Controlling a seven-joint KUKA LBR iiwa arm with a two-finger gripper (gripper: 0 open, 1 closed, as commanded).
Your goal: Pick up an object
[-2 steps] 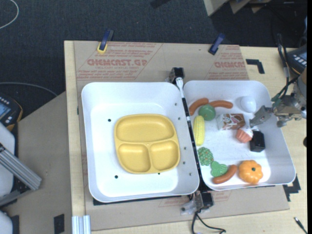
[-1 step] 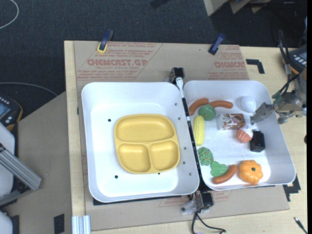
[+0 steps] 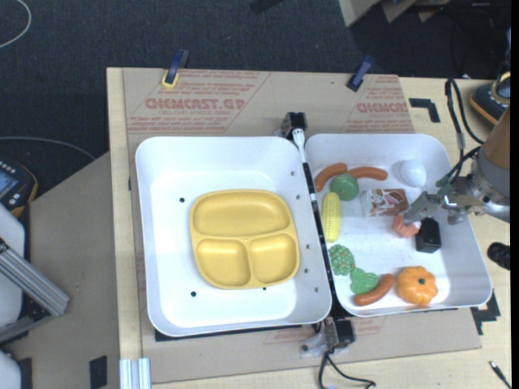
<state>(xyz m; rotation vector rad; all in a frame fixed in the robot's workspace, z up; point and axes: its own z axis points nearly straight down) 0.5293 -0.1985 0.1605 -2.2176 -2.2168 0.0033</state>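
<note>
The left bin (image 3: 162,185) and the right bin (image 3: 458,258) look like smooth white plastic with a soft gloss. The yellow tray (image 3: 243,237) is smooth plastic too, with a duller, satin sheen. The toy food looks like moulded plastic: the orange pumpkin (image 3: 417,284), the white egg (image 3: 411,171) and the sausage (image 3: 375,172) shine, while the corn cob (image 3: 331,215) has a bumpy, grainy surface. The bench top is covered in matt brown paper (image 3: 243,96) with red print, and the floor around it is dark, rough carpet (image 3: 81,23).
</note>
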